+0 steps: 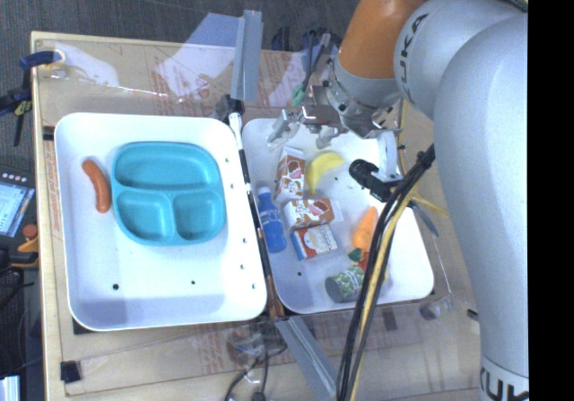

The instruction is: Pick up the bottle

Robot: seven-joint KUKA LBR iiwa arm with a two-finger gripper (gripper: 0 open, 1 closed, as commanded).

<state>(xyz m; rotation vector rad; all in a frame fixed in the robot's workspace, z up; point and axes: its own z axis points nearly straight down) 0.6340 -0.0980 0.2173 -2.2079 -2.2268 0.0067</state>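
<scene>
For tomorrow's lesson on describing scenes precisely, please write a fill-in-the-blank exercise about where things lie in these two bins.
1. The blue bottle lies in the ____ bin as the camera sees it, close to the wall between the two bins.
2. The sausage lies to the left of the ____ divided tray.
3. The gripper is above the far end of the right bin, and the yellow banana lies ____ the bottle.

Missing words: right; blue; to the right of
</scene>
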